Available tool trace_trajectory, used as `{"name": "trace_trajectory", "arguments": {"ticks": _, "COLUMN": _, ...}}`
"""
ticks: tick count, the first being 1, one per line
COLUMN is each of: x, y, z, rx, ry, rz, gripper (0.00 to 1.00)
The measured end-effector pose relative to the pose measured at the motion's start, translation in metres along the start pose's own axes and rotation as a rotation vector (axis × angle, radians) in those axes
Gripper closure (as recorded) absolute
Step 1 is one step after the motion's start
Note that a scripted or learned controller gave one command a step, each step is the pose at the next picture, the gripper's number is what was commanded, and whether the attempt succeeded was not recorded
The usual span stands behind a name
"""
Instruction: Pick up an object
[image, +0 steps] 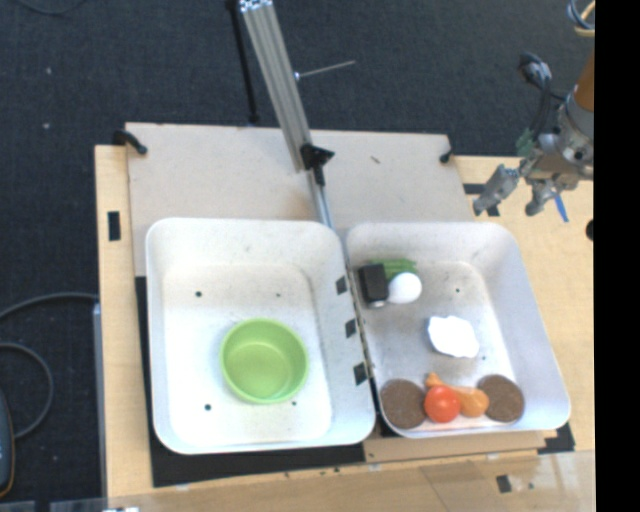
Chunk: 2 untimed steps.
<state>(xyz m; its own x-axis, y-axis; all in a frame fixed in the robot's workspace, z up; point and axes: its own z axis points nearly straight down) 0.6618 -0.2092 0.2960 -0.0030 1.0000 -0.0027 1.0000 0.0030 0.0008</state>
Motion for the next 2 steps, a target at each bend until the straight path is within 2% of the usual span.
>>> {"name": "trace_trajectory", "arguments": {"ticks": 1, "x": 0.0, "y": 0.0, "z": 0.0, "rx": 0.001, "ry": -0.001, "rz": -0.001, "gripper": 0.0}}
{"name": "trace_trajectory", "arguments": {"ticks": 2, "x": -0.007, "y": -0.003, "z": 0.062, "rx": 0.005, "ry": 0.0, "rz": 0.004, "gripper": 0.0}}
